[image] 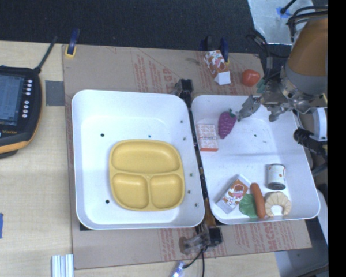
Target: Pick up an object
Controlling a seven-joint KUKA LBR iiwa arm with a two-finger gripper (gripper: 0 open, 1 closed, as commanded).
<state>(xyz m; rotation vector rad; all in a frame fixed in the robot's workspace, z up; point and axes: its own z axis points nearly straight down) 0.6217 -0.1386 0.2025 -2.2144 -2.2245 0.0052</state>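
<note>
One yellow tray (146, 173), left bin (86, 154).

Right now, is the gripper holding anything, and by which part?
Nothing is held. The gripper hovers over the right bin, its fingertip beside the purple grapes, which lie on the bin floor with no finger around them.
</note>
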